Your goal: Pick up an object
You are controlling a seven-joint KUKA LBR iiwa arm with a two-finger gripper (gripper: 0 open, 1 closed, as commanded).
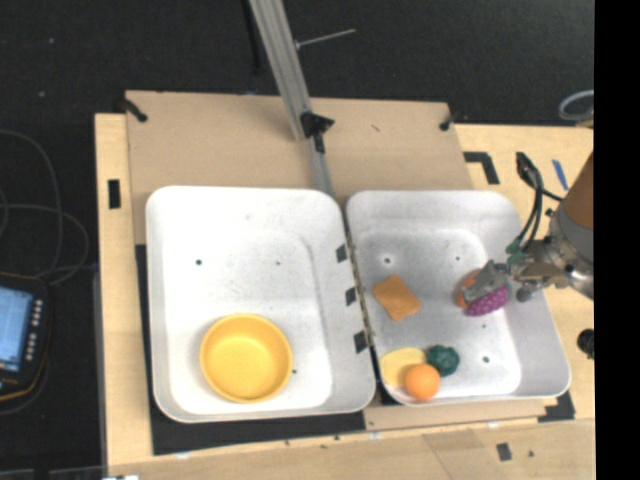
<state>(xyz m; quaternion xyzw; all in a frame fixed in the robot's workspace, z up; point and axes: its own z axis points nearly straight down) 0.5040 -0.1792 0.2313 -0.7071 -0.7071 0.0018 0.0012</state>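
camera view: the gripper (487,290) is positioned over the right bin (500,218), its fingers pinched on a purple and orange object (480,298). an orange sponge (396,297) is located nearby, to its left.

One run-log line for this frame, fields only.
arm: over right bin | gripper: at purple object | grasp: unconfirmed | left bin: yellow bowl

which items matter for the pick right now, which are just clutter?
In play: gripper, over the right bin; purple object and small orange piece at its tip.
Lying about: yellow bowl, tan block, orange ball, dark green object.
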